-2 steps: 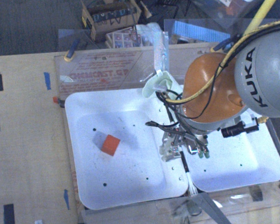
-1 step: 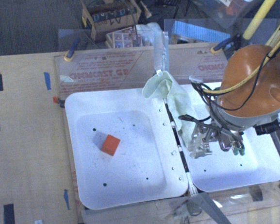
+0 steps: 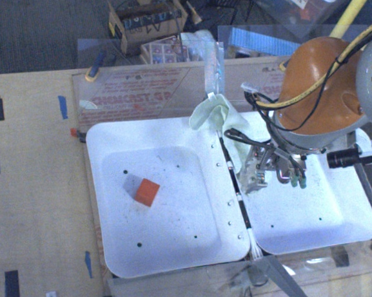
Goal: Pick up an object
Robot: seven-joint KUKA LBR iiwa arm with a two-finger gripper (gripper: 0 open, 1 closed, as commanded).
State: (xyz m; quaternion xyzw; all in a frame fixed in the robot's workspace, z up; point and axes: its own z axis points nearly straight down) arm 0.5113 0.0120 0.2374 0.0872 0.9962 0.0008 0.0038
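An orange cube lies in the left white bin, a little left of its middle. My gripper hangs over the left part of the right white bin, close to the divider between the bins and well to the right of the cube. A pale, shiny shape sits just left of the gripper; I cannot tell whether it is a loose thing or part of the hand. A pale green cloth drapes over the back rim where the bins meet.
The grey arm with its orange band covers the back of the right bin, with cables looping around it. Behind the bins lie a clear plastic sheet, a cardboard box and clutter. Wooden benchtop spreads to the left.
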